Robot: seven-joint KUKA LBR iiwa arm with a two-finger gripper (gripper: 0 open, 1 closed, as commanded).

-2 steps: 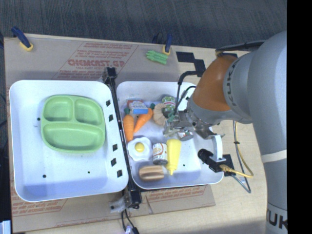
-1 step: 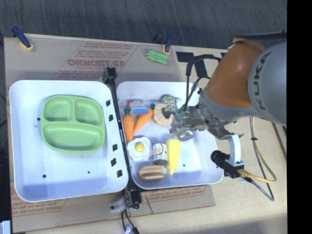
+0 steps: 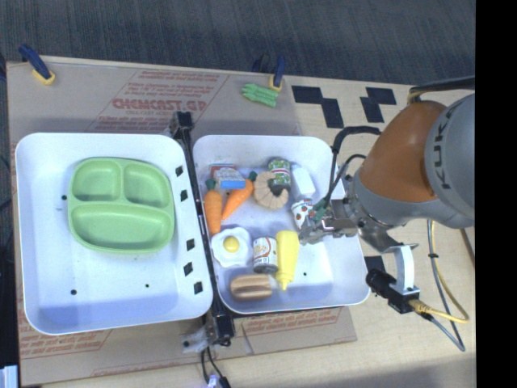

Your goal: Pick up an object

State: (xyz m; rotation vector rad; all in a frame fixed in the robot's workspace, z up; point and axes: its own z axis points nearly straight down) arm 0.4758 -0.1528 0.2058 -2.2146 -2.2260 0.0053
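We saw an evenly lit, fairly bright scene under soft overhead light. The white bins point(image 3: 48, 297) showed a bluish cast and faint shadows along their inner walls. The arm point(image 3: 420, 168) carried a mild sheen on its orange band. Small toys looked slightly soft and grainy.
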